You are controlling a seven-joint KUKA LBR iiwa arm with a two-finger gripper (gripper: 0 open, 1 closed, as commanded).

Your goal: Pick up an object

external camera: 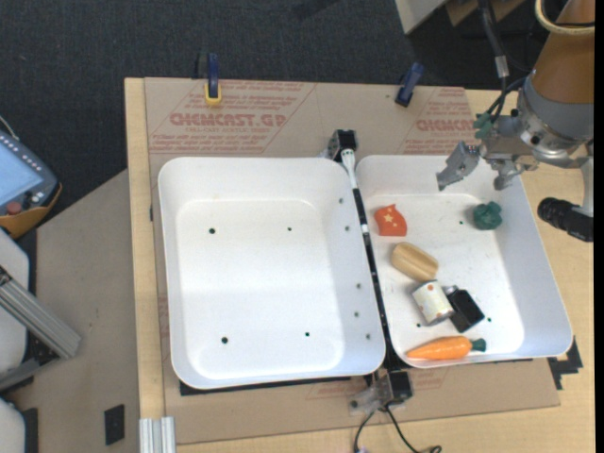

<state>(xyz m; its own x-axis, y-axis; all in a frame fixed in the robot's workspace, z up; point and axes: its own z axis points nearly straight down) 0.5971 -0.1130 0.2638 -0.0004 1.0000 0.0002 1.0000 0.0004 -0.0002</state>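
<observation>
closest to us, at the right bin's (552, 300) front edge, lies the carrot (440, 349), which looks light, hard and smooth, so grab its fat middle; the gripper (479, 170), fingers spread and holding nothing, hangs over the bin's back.

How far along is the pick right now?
Nothing looks picked yet. The gripper hangs open above the back of the right bin with nothing between its fingers. The green object, red piece, tan block, white cylinder, black block and carrot all lie in that bin. Descent, grasp and lift remain.
</observation>
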